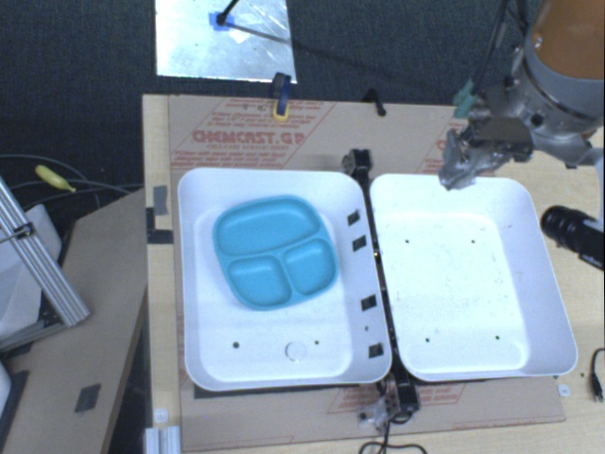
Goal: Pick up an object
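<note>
- Blue plastic divided plate (274, 252), with one long compartment on its far side and two smaller ones on its near side, lies flat in the left bin (203, 348). It sits on the far half of the floor, turned a little askew to the bin walls.
- White floor shows around the plate on every side, so it touches no wall. On the near part of that floor there is a faint round mark (296, 351), with a few small dark dots close by.
- White too is the right bin (454, 291). Its floor shows four small dark dots and some faint speckling (dirt or scuffing, I cannot tell which).
- Between the two bins, along their shared edge, runs a row of small black tabs (360, 244).
- Grey and metallic, the gripper (461, 170) hangs over the far left corner of the right bin, well apart from the plate. At this slant I cannot tell whether it is spread or pressed together, and nothing can be seen held in it.
- Above it, the arm (567, 36) comes in from the upper right of the camera view, its orange band above the grey wrist.
- Both bins rest on a brown board (255, 130) printed in red lettering.
- Beyond the board, a shiny metal sheet (203, 36) lies on the dark floor.
</note>
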